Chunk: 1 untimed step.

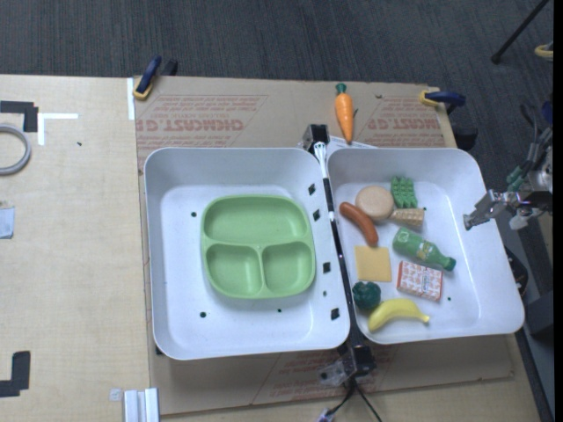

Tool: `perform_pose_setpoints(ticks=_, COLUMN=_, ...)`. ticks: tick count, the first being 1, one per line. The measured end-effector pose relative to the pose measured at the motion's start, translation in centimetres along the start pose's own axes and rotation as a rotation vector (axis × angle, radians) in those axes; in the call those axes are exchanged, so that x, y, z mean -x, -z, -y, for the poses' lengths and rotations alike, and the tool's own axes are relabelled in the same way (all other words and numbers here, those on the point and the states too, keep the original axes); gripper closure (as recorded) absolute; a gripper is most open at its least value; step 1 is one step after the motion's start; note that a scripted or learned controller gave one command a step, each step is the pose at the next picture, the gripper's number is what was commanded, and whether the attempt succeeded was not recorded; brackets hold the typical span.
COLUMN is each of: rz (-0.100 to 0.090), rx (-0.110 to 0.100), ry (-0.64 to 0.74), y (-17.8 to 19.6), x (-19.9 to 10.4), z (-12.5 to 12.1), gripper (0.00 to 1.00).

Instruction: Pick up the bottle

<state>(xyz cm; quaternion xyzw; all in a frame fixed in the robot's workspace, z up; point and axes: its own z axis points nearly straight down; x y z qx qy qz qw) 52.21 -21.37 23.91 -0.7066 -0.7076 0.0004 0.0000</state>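
The gripper (pixel 482 217) hangs over the right bin's (pixel 471 310) right rim; whether it grips anything I cannot tell. The green bottle (pixel 423 251) lies mid-bin, above a red packet (pixel 420 280), beside a cheese slice (pixel 373 264).

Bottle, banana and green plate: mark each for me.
bottle (pixel 422 251), camera view, middle of its green body
banana (pixel 398 316), camera view, middle of its curve
green plate (pixel 258 207), camera view, upper compartment
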Motion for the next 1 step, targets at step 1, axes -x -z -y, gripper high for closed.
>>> perform_pose_setpoints(ticks=1, rz=0.001, rx=0.001, ry=0.002, y=0.96, x=0.02, z=-0.05, gripper=1.00)
